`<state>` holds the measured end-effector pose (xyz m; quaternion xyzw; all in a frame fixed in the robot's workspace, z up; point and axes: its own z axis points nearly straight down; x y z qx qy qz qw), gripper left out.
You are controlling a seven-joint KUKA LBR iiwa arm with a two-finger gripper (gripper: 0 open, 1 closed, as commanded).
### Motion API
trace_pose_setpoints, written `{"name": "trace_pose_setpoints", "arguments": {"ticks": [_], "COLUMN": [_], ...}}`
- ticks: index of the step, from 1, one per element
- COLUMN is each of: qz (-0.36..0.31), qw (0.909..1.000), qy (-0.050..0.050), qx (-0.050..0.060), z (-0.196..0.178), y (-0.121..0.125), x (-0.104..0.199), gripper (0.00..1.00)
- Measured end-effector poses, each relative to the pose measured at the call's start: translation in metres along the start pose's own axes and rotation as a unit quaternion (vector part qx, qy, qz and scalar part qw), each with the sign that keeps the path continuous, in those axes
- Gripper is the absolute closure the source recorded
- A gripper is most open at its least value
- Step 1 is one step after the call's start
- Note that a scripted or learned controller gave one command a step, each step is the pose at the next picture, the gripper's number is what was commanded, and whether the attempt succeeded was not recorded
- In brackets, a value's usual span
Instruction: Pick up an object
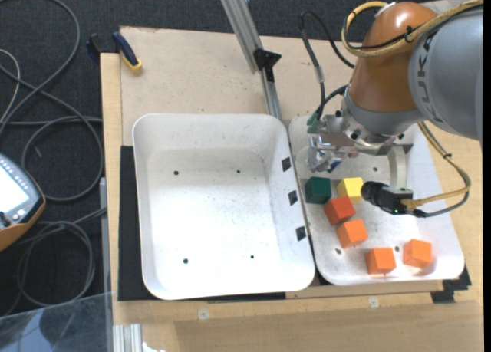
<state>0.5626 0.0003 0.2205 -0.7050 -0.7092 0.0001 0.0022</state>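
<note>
Six blocks sit in the right bin [430, 189], none lifted. My tool [325, 157] hangs just above the green block [317, 189]; can't tell its state. Grasp and lift remain.

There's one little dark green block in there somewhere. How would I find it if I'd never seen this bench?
Look at the right-hand shallow white bin, the one under the grey and orange arm. Near its left wall, just below the arm's claw, sits the small dark green cube, beside a small yellow cube. It is the lone green block; the rest nearby are orange or yellow.
</note>
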Motion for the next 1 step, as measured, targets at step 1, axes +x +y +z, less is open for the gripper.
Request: {"name": "trace_pose_setpoints", "arguments": {"ticks": [1], "qz": [0.0], "qw": [1.0], "qy": [0.0], "qx": [0.0], "z": [0.0047], "y": [-0.0177], "x": [0.0509], "gripper": [1.0]}}
